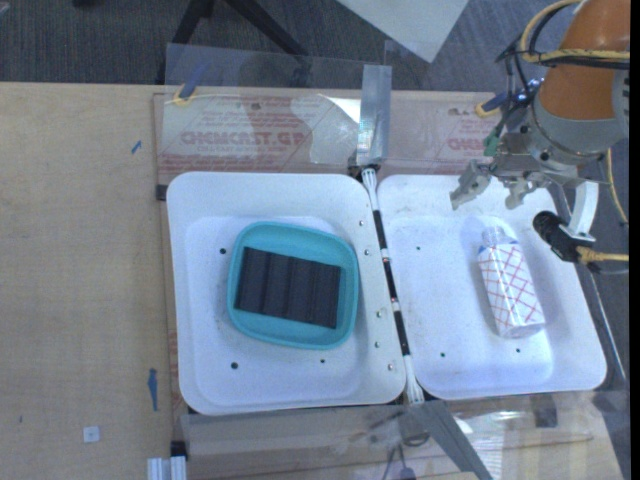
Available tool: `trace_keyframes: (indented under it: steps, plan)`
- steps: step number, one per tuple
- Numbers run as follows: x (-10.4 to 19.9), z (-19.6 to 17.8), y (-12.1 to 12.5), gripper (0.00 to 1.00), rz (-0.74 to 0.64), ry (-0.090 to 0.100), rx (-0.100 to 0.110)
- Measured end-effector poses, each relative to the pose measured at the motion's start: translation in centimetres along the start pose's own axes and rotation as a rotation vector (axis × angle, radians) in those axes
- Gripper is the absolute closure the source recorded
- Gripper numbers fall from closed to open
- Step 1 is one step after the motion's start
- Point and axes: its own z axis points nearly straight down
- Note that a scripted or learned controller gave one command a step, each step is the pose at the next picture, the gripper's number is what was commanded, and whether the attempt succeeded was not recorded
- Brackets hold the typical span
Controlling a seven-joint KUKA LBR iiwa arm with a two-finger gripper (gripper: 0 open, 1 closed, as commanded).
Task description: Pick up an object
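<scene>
A white packet with a red criss-cross pattern (509, 284) lies in the right bin (440, 358), toward its right side, long axis running front to back. My gripper (490, 190) hangs above the far end of that bin, just behind the packet's top end, its two fingers (466, 187) spread apart with nothing between them. In the left bin (200, 368) rests a teal tray (293, 285) holding a dark ribbed block.
A clear plastic sheet and a metal upright (374, 118) stand behind the bins. A black cable and connector (556, 234) hang by the right bin's right rim. Bare wooden bench extends to the left.
</scene>
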Motion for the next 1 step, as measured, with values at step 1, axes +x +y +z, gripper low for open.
trace_keyframes:
  steps: [1]
  plan:
    - [-4.32, 13.47, -3.18, 0.00, -0.152, 0.000, -0.001]
